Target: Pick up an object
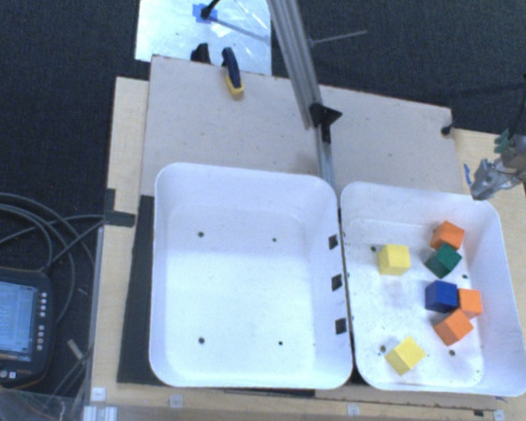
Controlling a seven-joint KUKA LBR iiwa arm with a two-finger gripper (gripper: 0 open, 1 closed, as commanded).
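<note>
A robotics lab or test cell is suggested. A plain board bench (pixel 385 134) is set on dark carpet, and two shallow white bins (pixel 247 189) are placed side by side on it. A teach pendant (pixel 0 321) with trailing cables is laid on the floor at the near left. A metal pole (pixel 296 48), possibly a camera mount, is fixed at the far side.
</note>
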